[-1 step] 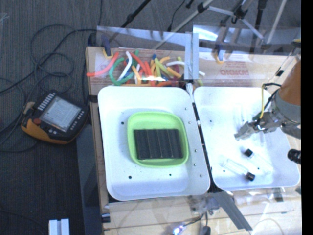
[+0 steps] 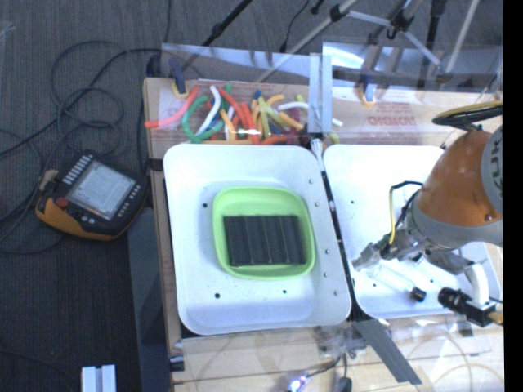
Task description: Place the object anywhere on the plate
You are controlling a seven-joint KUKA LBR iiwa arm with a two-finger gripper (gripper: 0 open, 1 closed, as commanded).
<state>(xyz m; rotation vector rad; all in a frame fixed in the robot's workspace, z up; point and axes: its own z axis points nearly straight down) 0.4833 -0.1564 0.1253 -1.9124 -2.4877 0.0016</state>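
1. A robotics lab: a grey-and-orange jointed robot arm [image 2: 462, 190] reaches over a wooden bench [image 2: 159, 121] bearing two shallow white plastic bins [image 2: 192, 219].
2. An orange-edged handheld control pendant [image 2: 91, 196] lies on dark carpet [image 2: 49, 317], with black trailing cables [image 2: 82, 64].
3. Metal tripod legs [image 2: 384, 23] stand behind.

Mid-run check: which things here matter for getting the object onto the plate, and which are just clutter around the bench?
Job:
- green plate in the left bin
- dark ribbed block lying on the plate
- arm's pincer over the right bin

Lying about:
- coloured tubes behind the bins
- handheld pendant on the floor
- cables and tripod legs
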